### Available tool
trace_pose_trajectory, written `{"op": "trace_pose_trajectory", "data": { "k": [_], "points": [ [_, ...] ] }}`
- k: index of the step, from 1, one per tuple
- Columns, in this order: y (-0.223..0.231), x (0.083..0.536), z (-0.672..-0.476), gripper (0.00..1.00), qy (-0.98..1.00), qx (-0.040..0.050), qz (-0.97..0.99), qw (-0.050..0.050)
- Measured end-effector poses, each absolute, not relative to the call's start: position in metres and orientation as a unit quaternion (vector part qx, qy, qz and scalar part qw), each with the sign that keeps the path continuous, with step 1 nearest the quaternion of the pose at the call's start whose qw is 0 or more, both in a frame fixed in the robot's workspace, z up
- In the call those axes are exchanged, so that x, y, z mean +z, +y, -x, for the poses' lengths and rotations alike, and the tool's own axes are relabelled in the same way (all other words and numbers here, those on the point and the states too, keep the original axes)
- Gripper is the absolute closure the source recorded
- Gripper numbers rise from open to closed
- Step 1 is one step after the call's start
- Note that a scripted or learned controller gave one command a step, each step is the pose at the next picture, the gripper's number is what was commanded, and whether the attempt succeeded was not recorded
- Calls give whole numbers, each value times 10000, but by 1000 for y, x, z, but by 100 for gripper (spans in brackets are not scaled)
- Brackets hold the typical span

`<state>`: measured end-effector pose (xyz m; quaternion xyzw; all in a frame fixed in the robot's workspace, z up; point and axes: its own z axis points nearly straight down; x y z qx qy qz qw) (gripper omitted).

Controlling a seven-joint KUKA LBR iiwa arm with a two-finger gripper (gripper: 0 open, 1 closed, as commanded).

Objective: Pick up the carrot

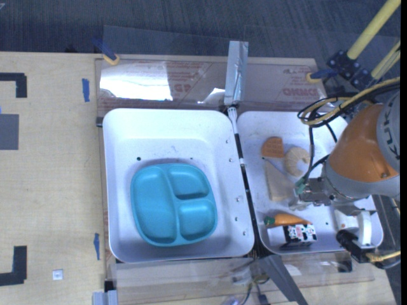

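Now we see carrot (287,219) lying in right bin (254,170) near front wall, just behind small black-and-white box (298,233). Gripper (304,192) hangs over same bin, just above carrot and beside tan flat piece (277,182); we cannot tell its state. Orange slice (273,147) and pale round item (294,160) sit farther back. Left bin (121,132) holds blue divided plate (173,203).
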<state>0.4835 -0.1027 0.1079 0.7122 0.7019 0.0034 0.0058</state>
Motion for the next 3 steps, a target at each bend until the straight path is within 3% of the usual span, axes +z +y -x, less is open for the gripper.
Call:
{"op": "trace_pose_trajectory", "data": {
  "k": [1, 3],
  "points": [
    [-103, 107, -483, 0, 7017, 31, -7124, 54],
    [-110, 88, -482, 0, 7782, 28, -6280, 31]
  ]
}}
